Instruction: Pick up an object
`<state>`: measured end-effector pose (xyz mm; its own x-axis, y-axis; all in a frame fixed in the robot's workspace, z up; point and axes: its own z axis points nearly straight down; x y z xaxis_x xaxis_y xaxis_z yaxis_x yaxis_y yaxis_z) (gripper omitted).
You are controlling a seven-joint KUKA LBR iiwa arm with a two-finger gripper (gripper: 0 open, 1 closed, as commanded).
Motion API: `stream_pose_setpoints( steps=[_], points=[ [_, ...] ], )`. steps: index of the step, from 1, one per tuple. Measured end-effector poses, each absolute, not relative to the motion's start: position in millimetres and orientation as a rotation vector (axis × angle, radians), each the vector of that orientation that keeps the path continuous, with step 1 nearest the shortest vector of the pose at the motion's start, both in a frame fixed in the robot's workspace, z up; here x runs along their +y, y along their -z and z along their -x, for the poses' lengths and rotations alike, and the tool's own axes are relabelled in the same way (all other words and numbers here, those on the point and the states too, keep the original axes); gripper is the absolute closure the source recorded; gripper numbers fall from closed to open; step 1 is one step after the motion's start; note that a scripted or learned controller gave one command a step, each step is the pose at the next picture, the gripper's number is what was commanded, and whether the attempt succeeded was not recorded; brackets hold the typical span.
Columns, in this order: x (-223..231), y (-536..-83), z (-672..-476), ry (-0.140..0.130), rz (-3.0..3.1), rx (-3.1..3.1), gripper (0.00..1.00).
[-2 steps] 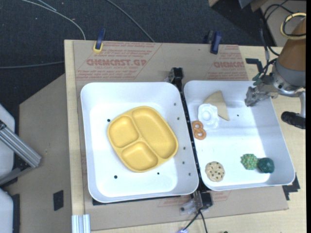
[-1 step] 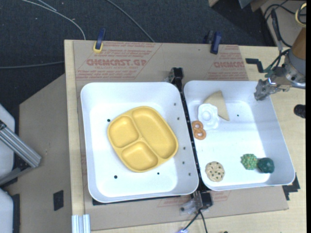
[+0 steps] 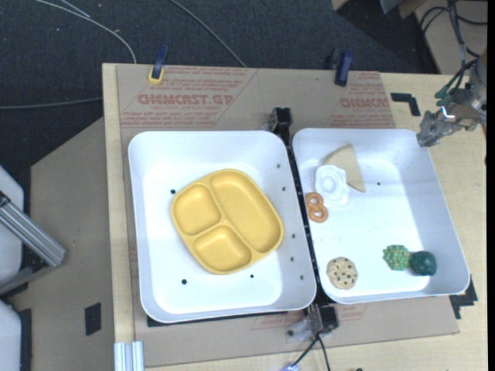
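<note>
gripper (image 3: 430, 134) sits at the far right corner of the right bin (image 3: 433, 199), just outside its rim; too small and blurred there, so i cannot tell how it is set. nothing is seen held.

candidate objects all lie in the right bin: a white piece (image 3: 331, 184) touching a tan wedge (image 3: 346, 165), a pretzel (image 3: 316, 208) just beside them near the divider, a cookie (image 3: 341, 272) by the near wall, a green sprig (image 3: 397, 256) touching a dark green ball (image 3: 423, 263) at the near right.

risks, as judged: the touching pairs may get nudged apart or both caught; the cookie and pretzel lie flat and close to walls, so a closing grasp could skid over them or strike the rim.

open room: the bin's centre and right floor are bare. the left bin (image 3: 155, 207) holds a yellow divided plate (image 3: 225, 220).
</note>
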<state>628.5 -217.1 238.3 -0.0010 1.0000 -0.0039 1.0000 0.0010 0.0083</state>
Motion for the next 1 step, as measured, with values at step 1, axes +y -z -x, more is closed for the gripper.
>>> stream_pose_setpoints(
  steps=[1],
  points=[
    [-155.8, -230.7, -628.4, 0.000, -2.218, 2.230, 1.00]
  ],
)
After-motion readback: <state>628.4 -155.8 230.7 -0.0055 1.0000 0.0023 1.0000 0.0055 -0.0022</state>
